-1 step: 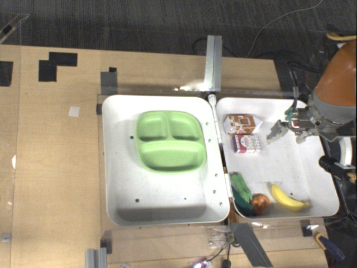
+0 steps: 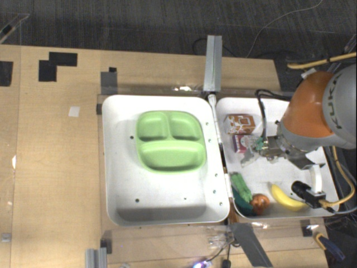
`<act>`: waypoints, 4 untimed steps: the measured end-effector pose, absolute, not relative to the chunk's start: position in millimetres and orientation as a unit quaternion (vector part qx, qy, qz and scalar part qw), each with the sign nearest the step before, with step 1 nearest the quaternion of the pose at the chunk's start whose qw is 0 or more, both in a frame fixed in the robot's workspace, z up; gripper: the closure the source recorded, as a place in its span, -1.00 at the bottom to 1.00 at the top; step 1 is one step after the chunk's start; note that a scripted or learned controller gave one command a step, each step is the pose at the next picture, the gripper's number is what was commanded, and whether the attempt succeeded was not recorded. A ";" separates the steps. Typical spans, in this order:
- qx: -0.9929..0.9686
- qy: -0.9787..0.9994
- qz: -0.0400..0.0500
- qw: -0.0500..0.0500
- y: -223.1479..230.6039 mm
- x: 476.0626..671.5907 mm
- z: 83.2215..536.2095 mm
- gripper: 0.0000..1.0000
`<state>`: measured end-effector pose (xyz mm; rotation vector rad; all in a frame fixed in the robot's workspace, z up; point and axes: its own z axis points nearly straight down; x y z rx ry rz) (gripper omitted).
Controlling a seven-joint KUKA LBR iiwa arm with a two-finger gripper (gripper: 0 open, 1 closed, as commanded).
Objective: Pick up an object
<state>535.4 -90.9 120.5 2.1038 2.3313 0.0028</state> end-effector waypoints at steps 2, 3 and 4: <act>0.614 0.789 0.003 0.004 -109.1 610.8 109.1 1.00; 0.606 0.795 0.002 0.003 -62.4 551.5 228.9 1.00; 0.467 0.884 0.002 0.003 -58.3 630.4 185.9 1.00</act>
